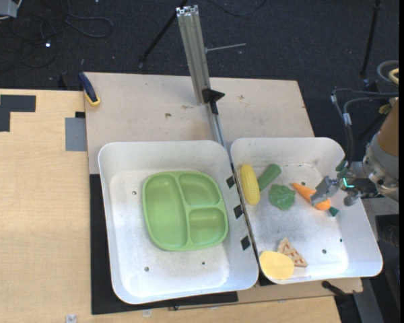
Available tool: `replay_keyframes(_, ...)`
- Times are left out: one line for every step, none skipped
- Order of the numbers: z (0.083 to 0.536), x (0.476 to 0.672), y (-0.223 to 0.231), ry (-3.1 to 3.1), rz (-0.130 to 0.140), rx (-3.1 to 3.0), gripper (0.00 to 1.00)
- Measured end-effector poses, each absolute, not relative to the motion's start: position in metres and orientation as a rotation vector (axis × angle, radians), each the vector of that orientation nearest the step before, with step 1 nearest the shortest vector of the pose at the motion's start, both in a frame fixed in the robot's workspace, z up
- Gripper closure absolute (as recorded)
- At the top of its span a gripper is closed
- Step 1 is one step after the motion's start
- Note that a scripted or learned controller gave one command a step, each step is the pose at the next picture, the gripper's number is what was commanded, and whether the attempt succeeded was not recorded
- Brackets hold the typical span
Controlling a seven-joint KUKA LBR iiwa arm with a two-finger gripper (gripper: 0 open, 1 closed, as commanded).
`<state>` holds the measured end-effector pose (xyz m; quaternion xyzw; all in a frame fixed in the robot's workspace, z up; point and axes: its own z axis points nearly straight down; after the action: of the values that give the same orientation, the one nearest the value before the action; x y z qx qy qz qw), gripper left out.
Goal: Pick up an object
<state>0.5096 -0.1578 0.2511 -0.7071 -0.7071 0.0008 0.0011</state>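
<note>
The gripper (328, 192) is low in the right bin (363, 261), right at the carrot (308, 194), which lies just right of the green leafy piece (281, 197). Whether it is clenched or released I cannot tell. To do this well, I judge it should straddle the carrot's middle, close squarely, then rise straight up so the toy does not slip sideways. The contact is blurred, and the arm (384, 153) is cut off at the frame's right.
</note>
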Motion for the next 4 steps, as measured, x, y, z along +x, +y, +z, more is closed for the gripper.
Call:
replay_keyframes(0.252,0.510,-0.158,-2.221,0.001,-2.221,0.00)
replay_keyframes(0.206,0.504,-0.154,-2.217,0.005,-2.217,0.00)
replay_keyframes(0.146,0.510,-0.148,-2.215,0.006,-2.216,0.00)
replay_keyframes(0.093,0.509,-0.147,-2.216,0.003,-2.219,0.00)
